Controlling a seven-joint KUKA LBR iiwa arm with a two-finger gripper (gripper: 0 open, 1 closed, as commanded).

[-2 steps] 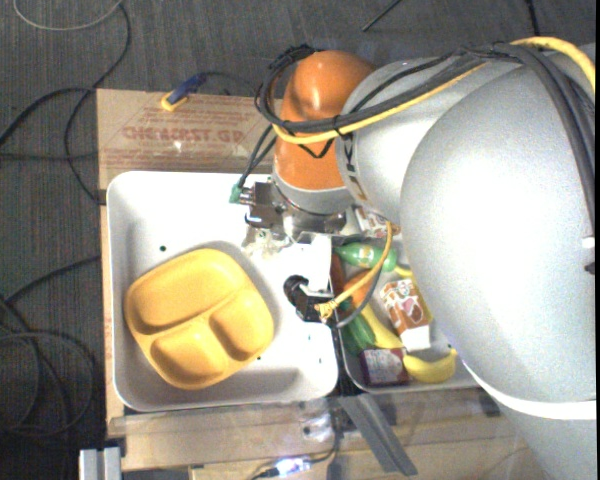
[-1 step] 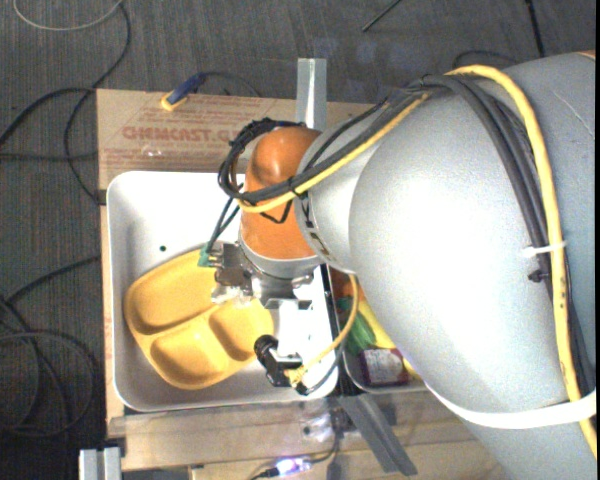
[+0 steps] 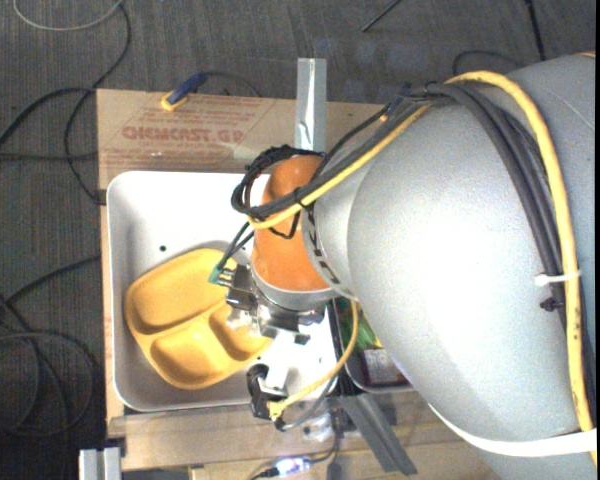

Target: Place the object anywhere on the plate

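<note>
camera view has our gripper (image 3: 265, 333) low over the right edge of the yellow plate (image 3: 180, 318) in the left bin (image 3: 140, 208), the object somewhere we cannot make out, so we judge this the placing step, next needing a release over the plate.

arm (image 3: 460, 268) over bin's (image 3: 150, 193) right; left open
</note>
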